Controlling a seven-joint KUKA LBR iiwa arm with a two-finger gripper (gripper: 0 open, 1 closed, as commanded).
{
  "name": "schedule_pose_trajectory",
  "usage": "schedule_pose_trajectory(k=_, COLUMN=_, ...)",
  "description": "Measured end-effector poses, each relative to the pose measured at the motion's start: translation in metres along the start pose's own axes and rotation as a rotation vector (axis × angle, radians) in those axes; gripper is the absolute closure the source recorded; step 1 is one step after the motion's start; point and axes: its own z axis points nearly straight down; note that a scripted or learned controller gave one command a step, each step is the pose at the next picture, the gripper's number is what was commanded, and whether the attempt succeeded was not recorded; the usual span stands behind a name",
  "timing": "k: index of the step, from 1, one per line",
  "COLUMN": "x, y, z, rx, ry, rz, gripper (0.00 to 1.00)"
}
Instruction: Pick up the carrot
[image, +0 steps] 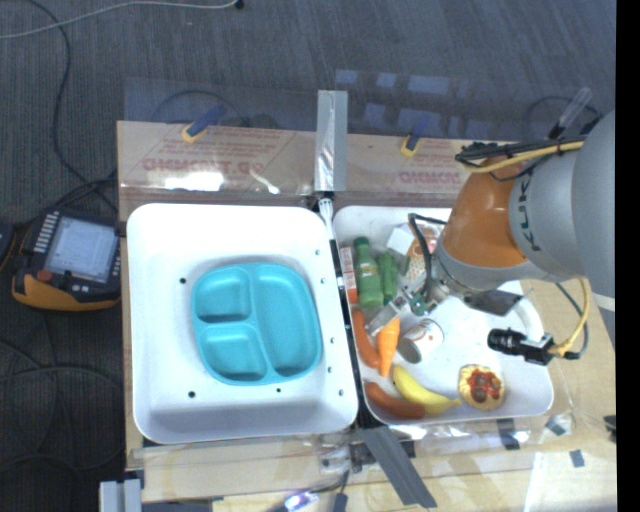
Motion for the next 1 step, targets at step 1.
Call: schedule_pose_trajectory(k=1, x=0.0012, y=0.0014, z=-0.0098, rx=-0.001, ry=0.004, rz=-0.001, gripper=1.0)
